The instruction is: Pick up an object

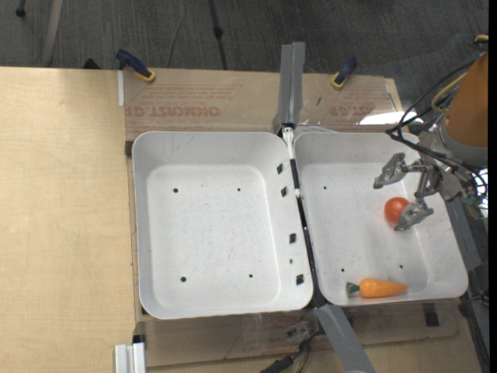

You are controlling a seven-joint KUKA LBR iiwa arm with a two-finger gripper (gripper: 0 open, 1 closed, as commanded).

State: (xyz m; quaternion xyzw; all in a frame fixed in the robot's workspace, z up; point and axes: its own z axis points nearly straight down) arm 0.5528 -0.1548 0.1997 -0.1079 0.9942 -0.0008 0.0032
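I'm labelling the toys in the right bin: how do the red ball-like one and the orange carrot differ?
The red toy is round and red; the carrot is long, tapered and orange with a green end. The red toy sits mid-bin beside the gripper, whose fingers are spread; the carrot lies flat along the near wall, apart from the gripper. Both rest on the floor of the right bin, ungrasped.

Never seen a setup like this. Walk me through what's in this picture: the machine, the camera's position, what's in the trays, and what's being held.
One fixed camera looks down at a slant on a bench. Two shallow white bins sit side by side: the left bin and the right bin. A robot arm, grey with an orange band, reaches in from the right. Its gripper, two open metal fingers, hangs over the right bin beside a red tomato. An orange carrot lies near that bin's front edge. Nothing sits between the fingers.
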